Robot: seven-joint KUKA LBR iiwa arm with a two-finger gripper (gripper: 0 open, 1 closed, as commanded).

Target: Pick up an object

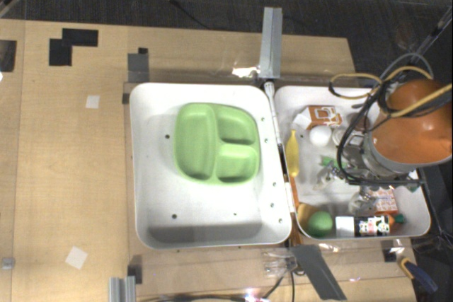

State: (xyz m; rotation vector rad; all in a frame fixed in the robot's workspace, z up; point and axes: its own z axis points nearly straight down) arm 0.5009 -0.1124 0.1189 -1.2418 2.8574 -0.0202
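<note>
Where the wooden desk (64, 173) spreads widest, at the left, broad open room is offered, marked by a few black cut-outs toward the far left corner and small pale squares. Two white bins are set side by side right of centre, parted by a narrow seam. The left bin (152, 216) is the roomier: a green divided tray (214, 141) lies in its middle, slightly toward the far side, apart from all four walls, and bare white floor is left around it, most along the near edge. The right bin (417, 223) is crowded. The arm (410, 127), its orange band uppermost, is hung over that bin's right half, with black cables looped about it, and much of the floor beneath is covered by it. The jaws are hidden under the wrist, so it cannot be told how far they are parted or whether anything is held.

Along the right bin's left wall a yellow banana-shaped piece (291, 152) is laid lengthwise. A green ball (320, 223) rests near the near left corner, just beside a small white box (345, 225) and a printed black-and-white item (374, 225) lined along the near edge. A white round object (320, 136) and a brown-printed card (323, 114) lie toward the far side, left of the arm. A red-printed packet (386, 201) is seen under the arm's near edge.
</note>
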